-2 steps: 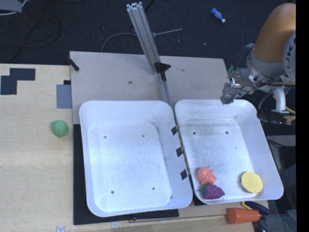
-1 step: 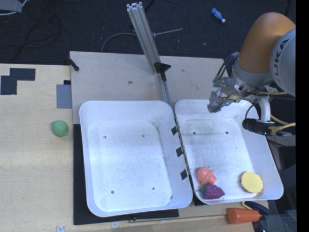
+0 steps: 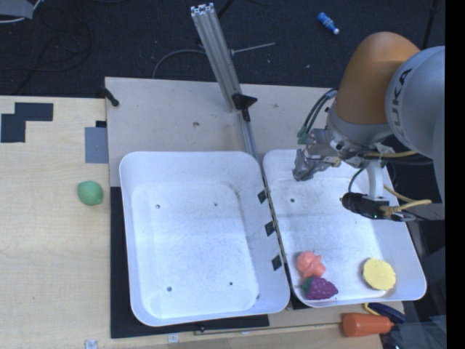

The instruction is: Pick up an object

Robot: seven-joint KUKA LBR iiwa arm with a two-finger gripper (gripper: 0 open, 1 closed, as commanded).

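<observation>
Fingers [image 3: 306,167]: positioned above the far end of the right bin [image 3: 341,224]; whether they are parted or closed cannot be told, and nothing is seen between them. The grey arm [image 3: 418,100], with its orange band [image 3: 374,78], enters from the right. Objects available lie at the near end of the right bin, well apart from the fingers: an orange-pink toy [image 3: 311,263] touching a purple grape-like toy [image 3: 320,289], and a yellow round toy [image 3: 379,273] toward the near right corner. Left bin [image 3: 145,195] adjoins. A green ball [image 3: 90,193] rests on the surface [image 3: 43,231], left of both bins. An orange object [image 3: 367,324] lies just beside the right bin's near edge.
</observation>
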